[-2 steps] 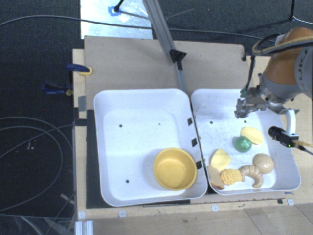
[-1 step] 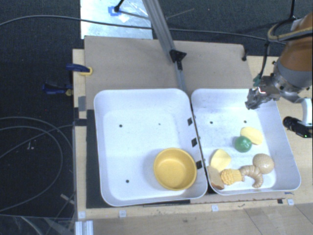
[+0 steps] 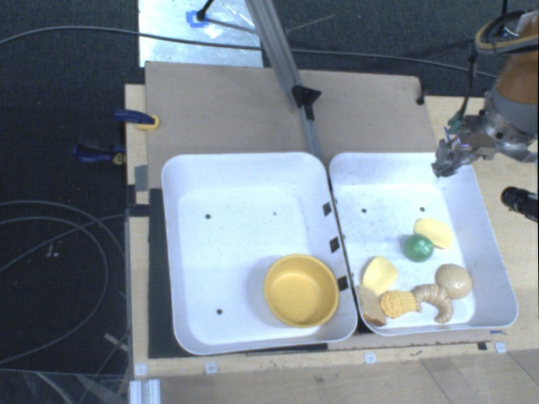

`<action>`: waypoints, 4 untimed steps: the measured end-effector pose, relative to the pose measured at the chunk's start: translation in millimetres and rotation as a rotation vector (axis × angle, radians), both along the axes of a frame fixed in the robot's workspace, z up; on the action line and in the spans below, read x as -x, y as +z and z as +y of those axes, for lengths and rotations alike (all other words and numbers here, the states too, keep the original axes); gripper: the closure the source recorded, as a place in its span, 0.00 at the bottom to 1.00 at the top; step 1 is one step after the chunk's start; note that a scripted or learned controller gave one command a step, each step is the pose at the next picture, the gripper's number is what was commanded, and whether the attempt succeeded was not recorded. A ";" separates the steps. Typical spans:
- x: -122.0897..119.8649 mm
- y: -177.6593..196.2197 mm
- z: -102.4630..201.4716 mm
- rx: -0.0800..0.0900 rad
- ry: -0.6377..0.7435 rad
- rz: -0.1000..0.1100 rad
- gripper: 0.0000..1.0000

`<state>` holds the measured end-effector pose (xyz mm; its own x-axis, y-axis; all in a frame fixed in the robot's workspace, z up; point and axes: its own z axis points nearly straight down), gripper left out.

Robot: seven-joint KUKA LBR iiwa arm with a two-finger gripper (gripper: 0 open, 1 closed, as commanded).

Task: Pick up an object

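Observation:
The right bin (image 3: 396, 183) holds a green ball (image 3: 417, 247), a pale yellow piece (image 3: 434, 231) beside it, another yellow piece (image 3: 380, 273), a corn cob (image 3: 398, 303) and a tan mushroom-like toy (image 3: 444, 290). A yellow bowl (image 3: 301, 289) sits in the left bin (image 3: 236, 200) near its front right. My gripper (image 3: 446, 156) hangs over the right bin's far right corner, well back from the objects. Nothing shows between its fingers.
A grey pole (image 3: 278, 40) slants across the board behind the bins. Black clips (image 3: 333, 244) sit along the seam between the two bins. A blue clamp (image 3: 101, 151) and cables lie off the bench at left.

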<state>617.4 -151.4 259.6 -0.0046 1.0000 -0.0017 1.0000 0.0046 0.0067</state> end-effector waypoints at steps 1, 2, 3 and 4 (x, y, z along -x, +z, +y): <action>-12.7 3.7 45.7 -0.002 0.005 0.002 1.00; -25.4 -6.7 107.4 -0.003 0.007 0.004 1.00; -37.5 -1.2 157.9 -0.003 0.006 0.002 1.00; -49.6 -0.1 215.5 -0.004 0.006 0.003 1.00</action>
